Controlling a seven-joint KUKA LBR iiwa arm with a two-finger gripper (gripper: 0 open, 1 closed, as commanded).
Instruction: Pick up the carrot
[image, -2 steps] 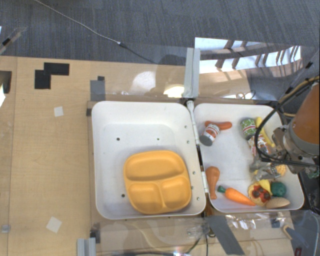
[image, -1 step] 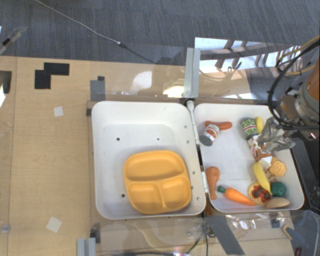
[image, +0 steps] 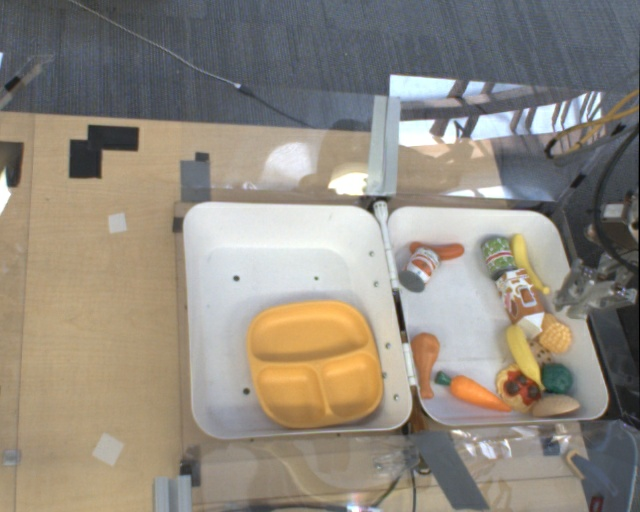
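The small orange toy carrot with a green top (image: 473, 391) is seen lying flat near the front edge of the right white bin (image: 455, 300). Its green end is pointed to the left and its thin tip to the right. Just left of it, a tan toy chicken leg (image: 426, 358) is found. Just right of its tip, a round toy pizza slice with red dots (image: 517, 385) is seen, with a yellow toy banana (image: 521, 350) above that.

The metal gripper (image: 590, 290) is seen at the right edge of the bin, well apart from the carrot. Nothing is held in it. Whether it is spread or closed cannot be told.

To do this step well, the gripper should be brought over the thick middle of the carrot and turned so the carrot is squeezed across its short side. The front wall of the bin is close, so room must be left there. The pizza slice could be bumped if the grab is made too near the tip.

The arm is mostly cut off at the right side. The gripper's shape is hard to make out against the dark parts behind it. The toys in the right corner are piled close, and some cannot be named for sure. In the left white bin (image: 280, 240), a yellow plastic tray with three parts (image: 315, 362) is seen.
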